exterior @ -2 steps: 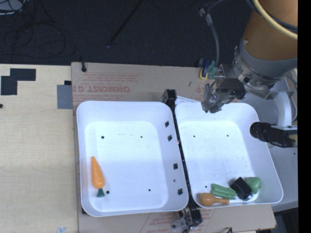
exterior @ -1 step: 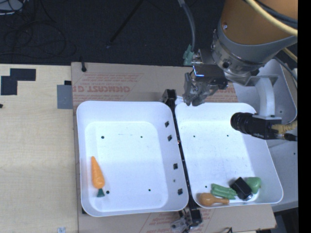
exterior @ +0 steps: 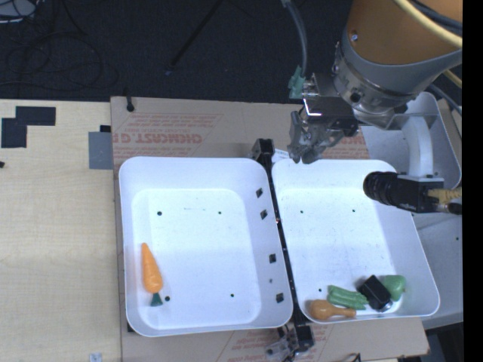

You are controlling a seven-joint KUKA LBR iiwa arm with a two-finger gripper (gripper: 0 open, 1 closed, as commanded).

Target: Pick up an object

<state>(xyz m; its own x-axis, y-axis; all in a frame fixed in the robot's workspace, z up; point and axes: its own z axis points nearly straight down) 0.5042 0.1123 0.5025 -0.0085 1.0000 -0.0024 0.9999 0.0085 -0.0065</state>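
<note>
The arm is cut off by the top and right edges at one o'clock, so just its orange band and grey wrist show. The gripper hangs dark at the right bin's twelve o'clock rim; its fingers merge into one blurred mass. At five o'clock in that bin, a black block covers part of a green piece and the end of a bean pod. A clamp at six o'clock is blurred and cut by the bottom edge.
</note>
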